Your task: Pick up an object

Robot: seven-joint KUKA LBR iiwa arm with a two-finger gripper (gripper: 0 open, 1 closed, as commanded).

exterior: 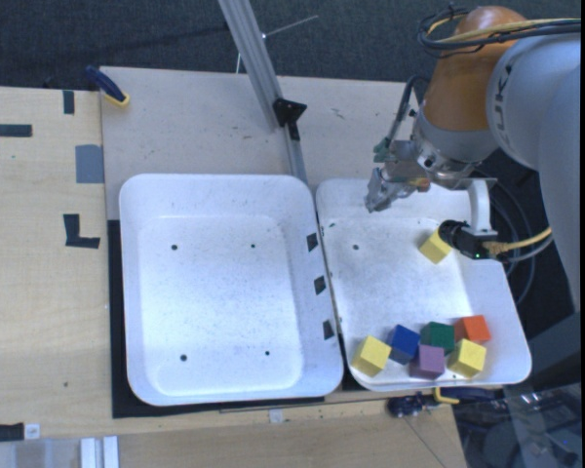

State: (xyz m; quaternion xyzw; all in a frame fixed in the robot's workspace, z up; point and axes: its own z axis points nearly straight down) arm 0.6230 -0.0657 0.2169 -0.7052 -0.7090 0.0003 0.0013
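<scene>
A grey robot arm [541,86] reached in from the right over a pale counter [195,125]; its gripper [380,197] hung above the far-left corner of the right bin [390,281], with nothing visibly held; whether it was spread or pressed together could not be told. The likeliest target, a lone yellow cube [435,249], lay near that bin's right wall, apart from the gripper. More cubes huddled along the near edge; among them a blue cube [404,341], a green cube [437,335] and a purple cube [430,361] touched.

A grasp could probably miss if the descent came straight down, since no cube lay beneath; the wall beside the lone cube might block one side; the crowded group left little room. Being a cube, the target had no long axis; its edges sat askew to the bin walls.
</scene>
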